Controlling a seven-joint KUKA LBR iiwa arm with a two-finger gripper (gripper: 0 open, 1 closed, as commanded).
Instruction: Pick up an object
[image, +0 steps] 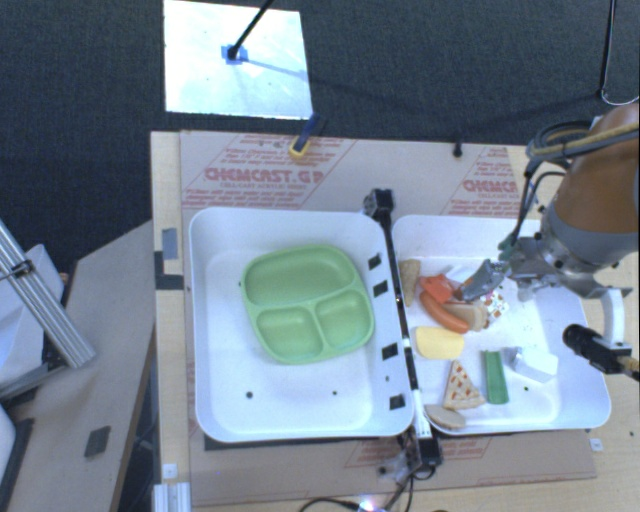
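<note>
Across the bench, two shallow white bins are sitting side by side: the left bin is holding a green divided tray, and the right bin is holding a scatter of toy food. Reaching in from the right, the grey arm is hanging over the right bin's far half, and its gripper is pointing left and down toward the food cluster; whether it is spread or pressed together cannot be told at this slant, and nothing is showing as pinched. Just left of and touching or nearly touching the gripper tip, an orange carrot-like piece is lying with its long axis running from far-left to near-right, a red piece lying just beyond it. This looks the likeliest thing to pick up, being nearest the tip. Nearer, a yellow wedge is resting beside the divider, a pizza slice below it, a green stick upright in the view to its right, and a small white block further right. The coming move is likely calling for a short drop leftward, jaws set across the carrot's long axis.
</note>
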